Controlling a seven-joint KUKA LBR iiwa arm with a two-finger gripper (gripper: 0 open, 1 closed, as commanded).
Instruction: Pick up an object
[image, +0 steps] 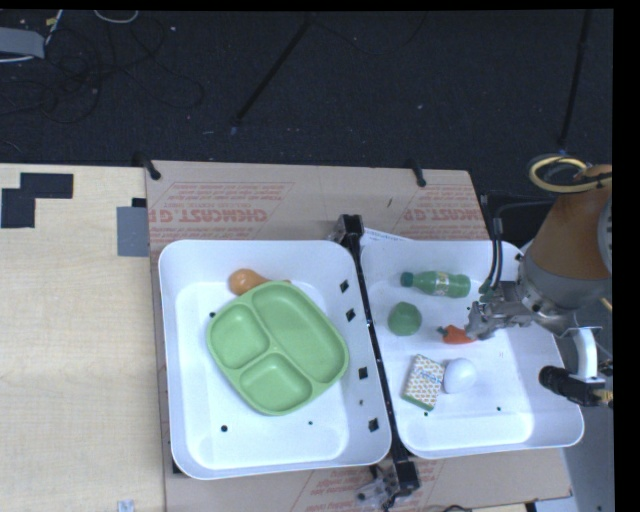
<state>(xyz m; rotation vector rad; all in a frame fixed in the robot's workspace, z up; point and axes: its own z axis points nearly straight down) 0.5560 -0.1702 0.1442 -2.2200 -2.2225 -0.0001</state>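
The gripper (482, 325) is low in the right bin (540, 425), near its right wall, and its tips are just beside a small orange-red piece (457, 336) – touching or not, I cannot tell. How wide the pincer is open is also not clear; the tips are too small and dark, so no grip is seen. The orange-red piece lies on the bin floor, approx. in the middle of the right bin, with a short grey end at its left. Left of it is a dark green ball (404, 318), and above, near the back wall, a green bottle (436, 284) lies on its side. In front are a white ball (460, 376) and a patterned packet (424, 381), touching each other. The left bin (200, 440) holds a green tray (277, 346) w/ three sections, turned at a slant – an orange thing (245, 281) is just behind it, partly hidden by its rim.
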